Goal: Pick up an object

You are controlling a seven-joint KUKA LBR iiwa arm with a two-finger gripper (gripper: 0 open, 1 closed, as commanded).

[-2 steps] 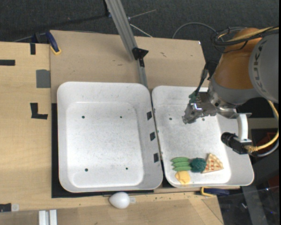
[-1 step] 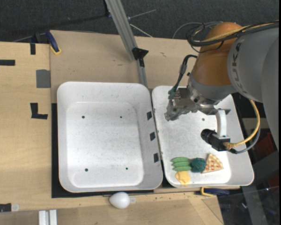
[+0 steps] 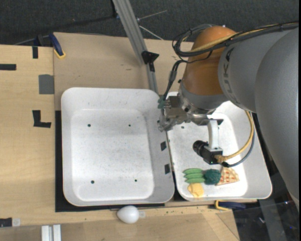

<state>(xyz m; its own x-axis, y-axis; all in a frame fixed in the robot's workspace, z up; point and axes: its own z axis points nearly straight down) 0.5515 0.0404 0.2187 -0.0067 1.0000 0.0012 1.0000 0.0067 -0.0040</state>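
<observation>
My gripper [image 3: 165, 122] hangs low over the left rim of the right bin [image 3: 256, 185], close to the divide between the two bins. Its fingertips are hard to make out against the bin. At the front of the right bin lie a green pea pod [image 3: 193, 173], a dark green broccoli piece [image 3: 211, 176], a yellow corn-like piece [image 3: 195, 189] and an orange waffle-patterned slice [image 3: 229, 176]. These objects sit well in front of the gripper and apart from it.
The left bin [image 3: 75, 134] stands beside the right one. A white egg-shaped object [image 3: 128, 214] rests on the bench in front of the left bin. A grey metal pole [image 3: 135, 34] slants down behind the bins. The arm's body [image 3: 271, 84] covers the right bin's back.
</observation>
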